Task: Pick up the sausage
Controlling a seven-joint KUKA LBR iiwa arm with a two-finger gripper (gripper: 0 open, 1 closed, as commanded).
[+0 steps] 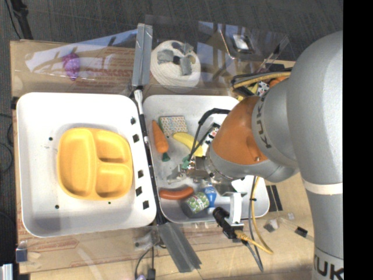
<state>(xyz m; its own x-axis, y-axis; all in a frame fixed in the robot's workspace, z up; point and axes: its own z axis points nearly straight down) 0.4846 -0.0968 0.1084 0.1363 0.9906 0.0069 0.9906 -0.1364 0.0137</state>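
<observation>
The sausage, reddish-brown and lying lengthwise, rests on the floor of the right bin near its front left corner. My gripper hangs over the middle of that bin, a short way behind the sausage and slightly to its right. It is half hidden under the orange wrist band. The sausage lies on the bin floor, apart from the gripper.
An orange carrot, a banana and a patterned square lie behind the gripper. A green item and a blue one sit right of the sausage. The left bin holds a yellow divided tray.
</observation>
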